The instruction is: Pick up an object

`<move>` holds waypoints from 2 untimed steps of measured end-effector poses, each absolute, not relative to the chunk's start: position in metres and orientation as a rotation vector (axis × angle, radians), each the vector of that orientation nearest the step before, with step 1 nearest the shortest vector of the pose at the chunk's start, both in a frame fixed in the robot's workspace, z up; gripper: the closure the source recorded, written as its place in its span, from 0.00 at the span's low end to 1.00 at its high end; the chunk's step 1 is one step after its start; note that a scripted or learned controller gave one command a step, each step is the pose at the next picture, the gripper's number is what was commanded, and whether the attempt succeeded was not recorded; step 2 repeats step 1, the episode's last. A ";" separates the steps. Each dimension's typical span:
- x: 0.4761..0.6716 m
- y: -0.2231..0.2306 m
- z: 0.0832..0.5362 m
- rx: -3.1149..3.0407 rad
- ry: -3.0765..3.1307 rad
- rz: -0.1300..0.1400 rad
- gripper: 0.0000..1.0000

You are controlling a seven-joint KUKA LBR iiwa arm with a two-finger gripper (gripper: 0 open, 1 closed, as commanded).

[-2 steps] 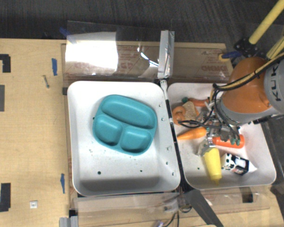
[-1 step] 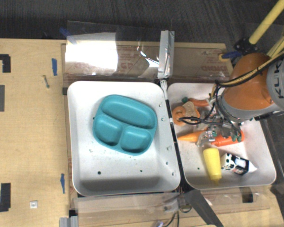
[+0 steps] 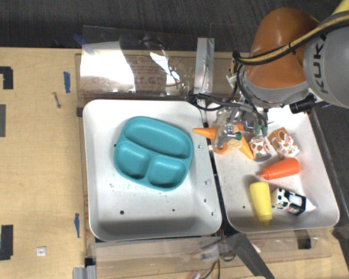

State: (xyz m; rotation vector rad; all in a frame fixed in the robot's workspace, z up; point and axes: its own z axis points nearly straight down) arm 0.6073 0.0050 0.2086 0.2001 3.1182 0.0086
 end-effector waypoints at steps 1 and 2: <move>0.543 -0.032 0.190 -0.519 3.094 -0.001 1.00; 0.543 -0.032 0.190 -0.519 3.094 -0.001 1.00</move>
